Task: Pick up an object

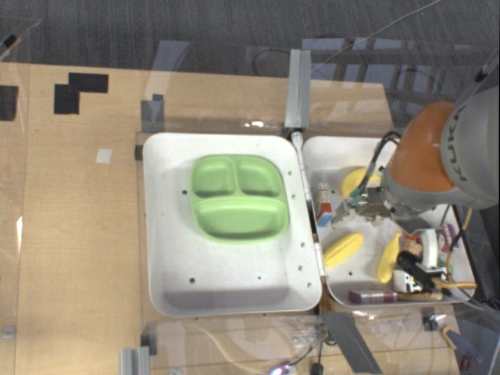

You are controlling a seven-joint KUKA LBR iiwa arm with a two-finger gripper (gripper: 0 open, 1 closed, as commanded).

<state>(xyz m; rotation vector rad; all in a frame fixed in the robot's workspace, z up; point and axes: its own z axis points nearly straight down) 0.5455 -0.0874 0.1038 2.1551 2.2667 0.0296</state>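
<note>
Just below the tool [361,207], yellow banana [344,249]

No text, label, brand, number or sign could be read anywhere. A small bottle-like item [323,199] at about nine o'clock in the right bin [469,276] carried red and white printing, too small and blurred to make out. A dark marker-like stick [373,295] at six o'clock in that bin bore no legible mark. Black blocky patches [80,91] on the bench [70,233], at ten o'clock from the left bin [168,287], formed shapes, not letters.
</note>
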